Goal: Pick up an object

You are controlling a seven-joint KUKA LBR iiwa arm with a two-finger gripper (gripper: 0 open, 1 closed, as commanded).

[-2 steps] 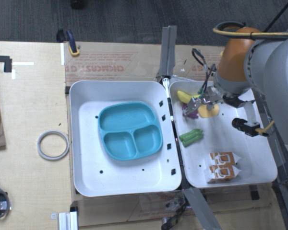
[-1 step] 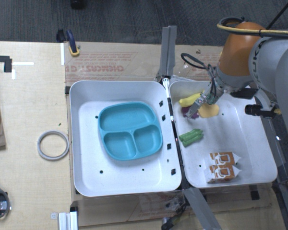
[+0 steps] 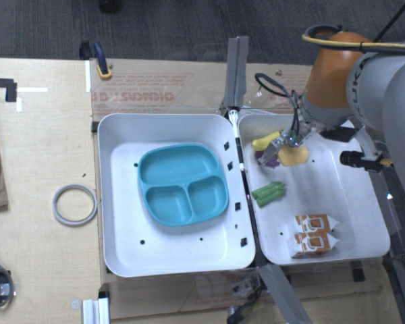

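Down at the upper left of the right bin now, gripper low in a tight cluster: a long yellow piece to its left, a purple piece just below that, a rounded yellow piece directly beneath the tip, all three touching or very nearly. Cannot tell whether spread, pressed together or pinching anything: too small, too tangled with the cable at the wrist, nothing clearly held. Looks like the closing-in stage of a pick, not yet a lift. Plenty to go wrong from here. Crowding first: could close on two pieces at once, or catch just the edge of one and squirt it out sideways. Rounded, probably smooth plastic shapes, so likely to roll or slip under an off-centre pinch. Close to the bin's wall and the divide toward the left bin as well, so risks scraping the rim, or shoving the long yellow piece against it instead of gripping. Could also come up with nothing at all. Easier targets lying apart, lower in the same bin: a green piece at centre-left, a brown carton pack toward the bottom. Blue divided plate over in the left bin, well apart from the action.
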